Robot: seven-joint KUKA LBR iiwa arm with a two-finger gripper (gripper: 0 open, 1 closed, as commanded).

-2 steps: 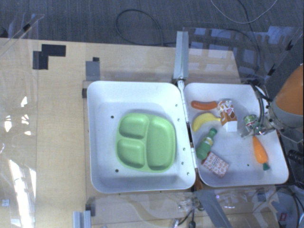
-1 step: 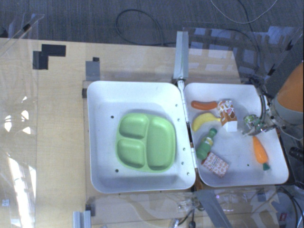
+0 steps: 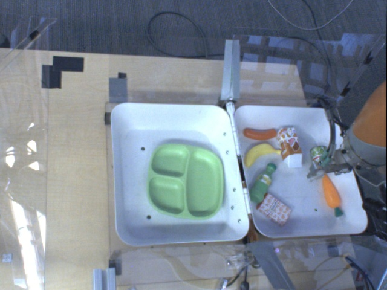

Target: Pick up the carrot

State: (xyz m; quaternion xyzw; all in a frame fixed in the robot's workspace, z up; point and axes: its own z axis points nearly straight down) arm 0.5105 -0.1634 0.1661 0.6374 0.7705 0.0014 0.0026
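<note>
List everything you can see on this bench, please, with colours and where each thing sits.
Shallow white plastic bins: two, white, side by side on the bench.
Green divided plastic plate: one, green, middle of the left bin.
Orange toy carrot: one, orange with green tip, right side of right bin.
Orange-red toy sausage: one, top of right bin.
Yellow toy banana: one, below the sausage.
Green plastic bottle: one, left part of right bin.
Small patterned red box: one, near right bin's lower edge.
Small red-and-white carton: one, beside the banana.
Robot arm's gripper: one, grey, just above the carrot.
</note>
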